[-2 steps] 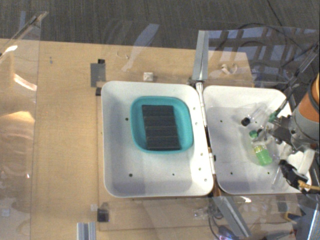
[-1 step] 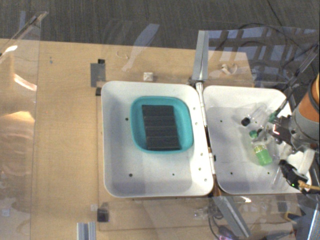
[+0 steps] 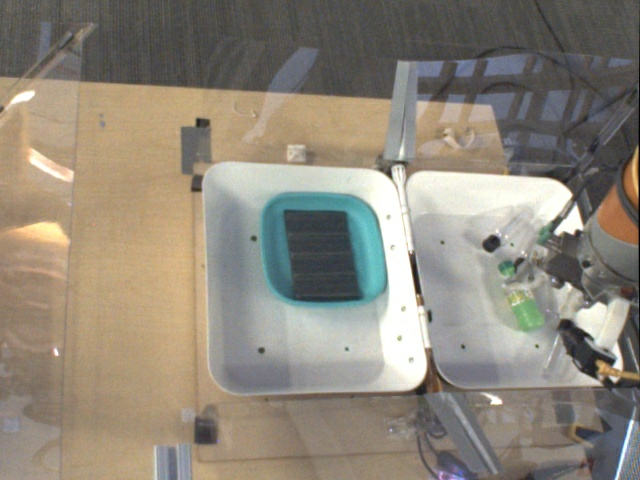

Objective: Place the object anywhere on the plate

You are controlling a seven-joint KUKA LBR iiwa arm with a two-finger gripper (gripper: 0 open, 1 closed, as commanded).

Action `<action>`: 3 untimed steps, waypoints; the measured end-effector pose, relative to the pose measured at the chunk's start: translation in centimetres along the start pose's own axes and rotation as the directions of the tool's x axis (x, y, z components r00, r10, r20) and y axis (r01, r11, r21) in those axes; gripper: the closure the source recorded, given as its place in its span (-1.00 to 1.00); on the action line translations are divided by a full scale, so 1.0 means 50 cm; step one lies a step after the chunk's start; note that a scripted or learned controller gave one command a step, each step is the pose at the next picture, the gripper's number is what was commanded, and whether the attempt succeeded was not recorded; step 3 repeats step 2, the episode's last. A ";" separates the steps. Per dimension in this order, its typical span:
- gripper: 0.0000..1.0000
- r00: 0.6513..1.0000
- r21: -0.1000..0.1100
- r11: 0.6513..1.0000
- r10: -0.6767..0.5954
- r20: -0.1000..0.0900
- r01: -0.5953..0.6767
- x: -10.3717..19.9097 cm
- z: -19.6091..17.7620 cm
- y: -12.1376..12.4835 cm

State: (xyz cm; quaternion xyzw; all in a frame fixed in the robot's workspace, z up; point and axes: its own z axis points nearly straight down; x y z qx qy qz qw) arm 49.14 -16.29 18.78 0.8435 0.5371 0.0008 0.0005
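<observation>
Your end effector (image 3: 540, 268) sits low in the right bin (image 3: 450, 353), apparently over a green bottle (image 3: 524, 310); its grip is unreadable. The teal plate (image 3: 372, 253) lies in the left bin (image 3: 235, 338).

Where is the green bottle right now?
In the camera view, the green bottle lies in the right bin, toward its right side, beside the claw and across the divider from the teal plate in the left bin.
</observation>
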 end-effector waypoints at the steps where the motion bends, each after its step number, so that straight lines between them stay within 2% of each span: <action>1: -1.00 1.000 0.000 1.000 0.000 0.000 0.000 0.000 0.000 0.000; 3: -1.00 1.000 0.000 1.000 0.000 0.000 0.000 0.000 0.000 0.000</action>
